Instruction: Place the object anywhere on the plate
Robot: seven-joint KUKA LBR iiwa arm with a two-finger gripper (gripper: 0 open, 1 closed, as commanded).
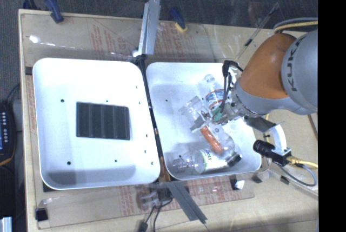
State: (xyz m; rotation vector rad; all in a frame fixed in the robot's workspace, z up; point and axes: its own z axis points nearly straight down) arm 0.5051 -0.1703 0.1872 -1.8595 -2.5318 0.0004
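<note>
The plate is a dark ribbed rectangle lying flat in the middle of the left bin. My gripper is low in the right bin, among a cluster of objects. Just below it lies an orange, carrot-like piece. A clear bottle with a blue label lies just above the gripper. Another clear piece of plastic sits to its left. The wrist hides whatever is directly under the gripper.
A clear bottle with a green label and black cap lies along the right bin's front wall. The bins meet at a ridge. A black cable fitting hangs off the arm at the right bin's right rim.
</note>
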